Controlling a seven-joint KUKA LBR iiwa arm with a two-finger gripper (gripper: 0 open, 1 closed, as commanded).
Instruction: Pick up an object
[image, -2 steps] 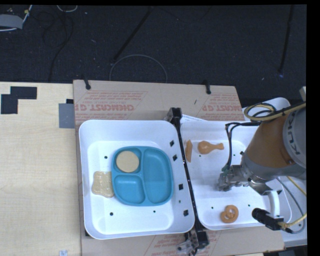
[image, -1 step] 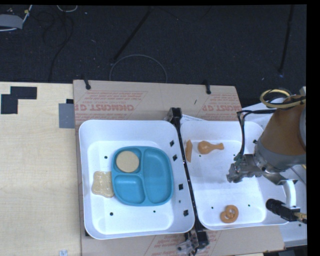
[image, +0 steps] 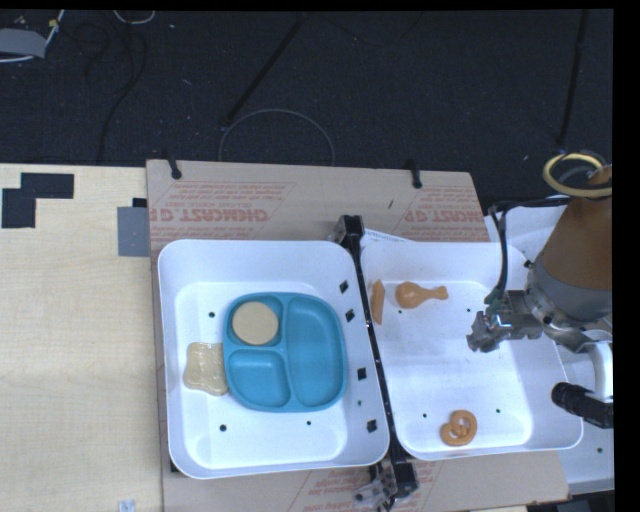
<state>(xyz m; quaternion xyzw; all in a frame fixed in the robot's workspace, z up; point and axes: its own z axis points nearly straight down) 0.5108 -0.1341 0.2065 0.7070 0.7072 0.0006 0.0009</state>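
The right bin holds a tan drumstick-shaped piece near its far side, a thin orange stick by the left wall, and a brown pretzel near the front. My gripper hangs over the right part of this bin, to the right of the drumstick piece and apart from it. Nothing shows between its fingers. The left bin holds a blue divided plate with a round tan cookie in its upper left compartment, and a pale bread slice lies beside the plate.
The two bins meet at a black divider with clips. The arm's grey body with the orange band fills the right edge above the right bin. Cardboard lies under the bins.
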